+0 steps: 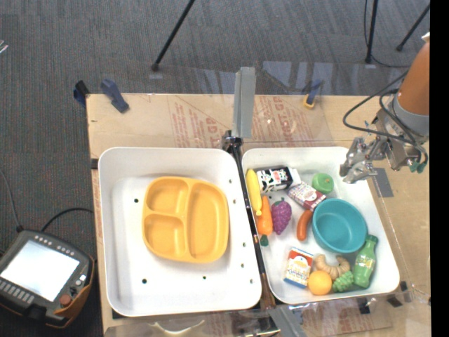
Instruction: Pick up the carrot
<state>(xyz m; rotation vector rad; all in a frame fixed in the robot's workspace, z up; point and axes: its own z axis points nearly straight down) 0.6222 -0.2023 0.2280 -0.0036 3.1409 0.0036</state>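
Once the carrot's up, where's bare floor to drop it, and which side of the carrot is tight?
Free: the left bin floor around the yellow divided plate, widest along its near edge. Crowded: the right bin. The carrot lies against that bin's left wall, banana behind, grapes alongside. The gripper hovers over the far-right corner.

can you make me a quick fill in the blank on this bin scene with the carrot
1. The carrot lies in the ____ bin, against its left wall.
2. The yellow divided plate sits in the ____ bin.
3. The grapes beside the carrot are ____ in colour.
4. The gripper hovers by the bin's upper ____ corner.

Missing words: right; left; purple; right
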